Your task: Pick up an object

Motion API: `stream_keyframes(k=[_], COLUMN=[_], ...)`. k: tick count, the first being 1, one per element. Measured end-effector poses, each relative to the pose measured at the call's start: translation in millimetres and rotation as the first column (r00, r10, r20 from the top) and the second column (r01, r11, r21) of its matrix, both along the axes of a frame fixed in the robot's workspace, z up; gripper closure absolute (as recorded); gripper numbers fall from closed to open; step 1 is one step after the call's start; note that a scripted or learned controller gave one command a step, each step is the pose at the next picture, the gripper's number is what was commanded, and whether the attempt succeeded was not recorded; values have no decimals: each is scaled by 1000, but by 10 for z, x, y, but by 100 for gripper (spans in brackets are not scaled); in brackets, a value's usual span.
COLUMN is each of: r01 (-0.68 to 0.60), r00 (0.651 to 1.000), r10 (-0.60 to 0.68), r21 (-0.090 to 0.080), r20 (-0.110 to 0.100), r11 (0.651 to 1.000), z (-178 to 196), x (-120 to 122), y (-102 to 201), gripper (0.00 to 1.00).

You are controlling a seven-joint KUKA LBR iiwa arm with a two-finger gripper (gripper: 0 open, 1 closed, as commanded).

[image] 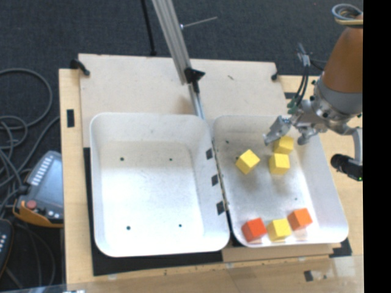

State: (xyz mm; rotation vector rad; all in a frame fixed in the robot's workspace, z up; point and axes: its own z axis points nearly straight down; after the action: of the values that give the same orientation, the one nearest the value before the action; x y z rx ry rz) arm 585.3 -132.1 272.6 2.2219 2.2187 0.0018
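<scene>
Hovering over the far end of the right bin (324, 182), the gripper (287, 133) is seen with its fingers spread and nothing between them. A yellow cube (284, 144) lies just beneath it, touching a second yellow cube (279, 163). The fingers are best lowered astride the first cube alone, clear of its neighbour, before being closed squarely on opposite faces.

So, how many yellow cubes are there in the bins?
4, all in the right bin: one toward its left, one mid-bin, one under the pincer, one at the near edge between two orange cubes. The arm may hide more.
</scene>
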Motion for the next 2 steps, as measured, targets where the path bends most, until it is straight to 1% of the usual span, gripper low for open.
stream_keyframes(k=[1,2], r01=[-4,-1], r00=[1000,1000], r10=[4,1], r21=[0,-1], r20=[-7,2], r11=[1000,1000], z=[-1599,-1434], x=[443,465], y=[203,180], gripper=[0,100])
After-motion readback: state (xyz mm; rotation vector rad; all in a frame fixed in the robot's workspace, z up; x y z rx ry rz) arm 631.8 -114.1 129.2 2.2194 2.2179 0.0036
